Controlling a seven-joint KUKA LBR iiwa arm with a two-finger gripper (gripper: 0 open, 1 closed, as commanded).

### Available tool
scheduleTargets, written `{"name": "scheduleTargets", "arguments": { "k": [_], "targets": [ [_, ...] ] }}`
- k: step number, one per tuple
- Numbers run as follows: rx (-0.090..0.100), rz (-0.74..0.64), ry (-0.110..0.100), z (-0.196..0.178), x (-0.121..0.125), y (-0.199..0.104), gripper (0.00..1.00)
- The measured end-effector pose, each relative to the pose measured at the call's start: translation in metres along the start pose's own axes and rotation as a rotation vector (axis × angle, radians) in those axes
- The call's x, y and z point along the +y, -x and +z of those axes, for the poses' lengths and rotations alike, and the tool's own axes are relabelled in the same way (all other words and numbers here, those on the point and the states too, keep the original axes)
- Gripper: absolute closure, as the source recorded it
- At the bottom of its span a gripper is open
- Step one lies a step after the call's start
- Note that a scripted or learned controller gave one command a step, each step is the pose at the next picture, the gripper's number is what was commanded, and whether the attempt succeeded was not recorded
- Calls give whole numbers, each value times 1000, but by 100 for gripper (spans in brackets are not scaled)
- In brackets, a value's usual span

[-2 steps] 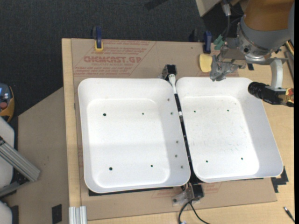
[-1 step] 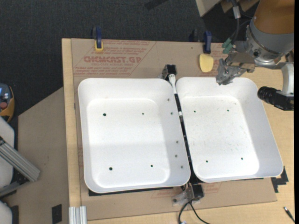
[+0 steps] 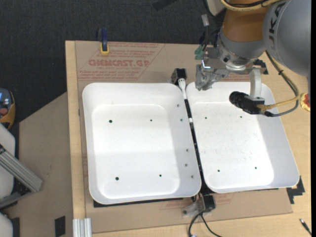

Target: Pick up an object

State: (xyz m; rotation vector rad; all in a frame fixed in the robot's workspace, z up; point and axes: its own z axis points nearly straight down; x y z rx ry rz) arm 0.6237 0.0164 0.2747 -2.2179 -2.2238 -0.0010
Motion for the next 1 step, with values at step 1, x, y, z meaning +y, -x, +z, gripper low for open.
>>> {"name": "scheduleTargets", "arguments": {
  "k": [1],
  "targets": [
    [-4,7,7,-25,34,68,100]
  ]
}}
